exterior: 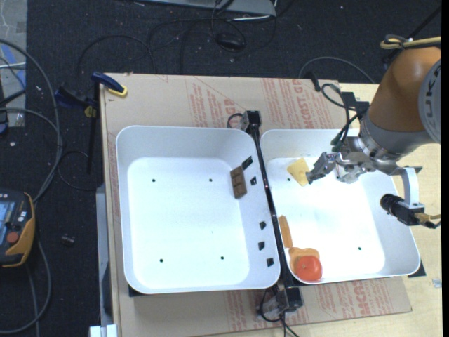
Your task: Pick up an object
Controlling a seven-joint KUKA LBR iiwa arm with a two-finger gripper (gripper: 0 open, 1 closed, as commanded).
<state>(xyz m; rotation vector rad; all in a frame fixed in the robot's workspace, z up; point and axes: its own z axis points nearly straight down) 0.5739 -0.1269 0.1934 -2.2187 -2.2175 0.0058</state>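
Beside claw (317,171), pale yellow wedge (299,171)

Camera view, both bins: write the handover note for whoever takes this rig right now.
Gripper: over the right bin, near its far side, right beside the yellow piece. Nothing is visibly between its fingers; whether they are open or shut cannot be told.
Right bin: yellow piece at the far left; red-orange ball and orange stick against the near left wall.
Left bin: brown block near the right wall.
Done: arm brought in over the right bin.
Left: the pick itself; no object is lifted yet. The yellow piece looks like the nearest candidate.
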